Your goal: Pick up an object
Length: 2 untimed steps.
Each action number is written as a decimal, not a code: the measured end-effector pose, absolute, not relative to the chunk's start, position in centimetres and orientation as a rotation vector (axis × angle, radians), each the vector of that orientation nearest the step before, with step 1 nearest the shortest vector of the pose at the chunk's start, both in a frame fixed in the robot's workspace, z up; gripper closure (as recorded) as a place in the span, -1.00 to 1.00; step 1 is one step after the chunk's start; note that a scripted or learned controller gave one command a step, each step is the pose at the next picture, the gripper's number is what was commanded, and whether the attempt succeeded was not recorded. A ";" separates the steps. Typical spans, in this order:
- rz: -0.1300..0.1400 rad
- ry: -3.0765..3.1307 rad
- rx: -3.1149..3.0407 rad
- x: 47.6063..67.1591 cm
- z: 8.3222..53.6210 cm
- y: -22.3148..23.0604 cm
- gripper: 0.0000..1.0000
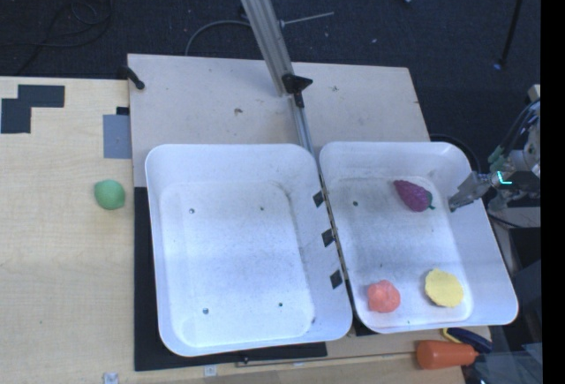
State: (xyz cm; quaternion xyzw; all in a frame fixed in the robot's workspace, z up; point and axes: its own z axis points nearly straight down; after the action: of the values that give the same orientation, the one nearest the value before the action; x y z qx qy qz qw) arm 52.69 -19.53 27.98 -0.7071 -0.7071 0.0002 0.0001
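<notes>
Dark carpet strewn with cables surrounds your worktop (265, 100), a pale board that carries two shallow white bins side by side. Take the right bin (481, 272) as your landmark. Inside it lie three candidates: a purple object (412, 194) toward its far right corner, an orange-red lump (383, 296) near its front wall, and a yellow piece (444, 288) just beside that lump, closer to the right wall. The left bin (234, 250) touches the landmark's left wall along the clipped seam. A green ball (109, 194) sits well beyond it on the wooden surface, and an orange object (446, 354) lies just outside the landmark's front rim.

Your pincer (465, 193) hangs at the landmark's right rim, near the purple object but apart from it. You cannot tell from this angle whether it is wide or narrow, and nothing shows between its tips.

As a judgement, the pick is not yet done: all three pieces rest on the bin floor, so approach, closing and lift all remain. The purple object has open floor on its left and front; the yellow piece sits closer to the right wall, leaving less room there.
</notes>
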 end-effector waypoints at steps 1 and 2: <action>0.001 -2.221 -2.221 52.7 28.0 -19.5 -1.00; 0.004 -2.219 -2.218 53.5 22.9 -20.0 -1.00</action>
State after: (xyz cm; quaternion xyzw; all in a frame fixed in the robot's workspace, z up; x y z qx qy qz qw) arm 53.45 -20.02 22.93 -0.7069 -0.7073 0.0012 0.0021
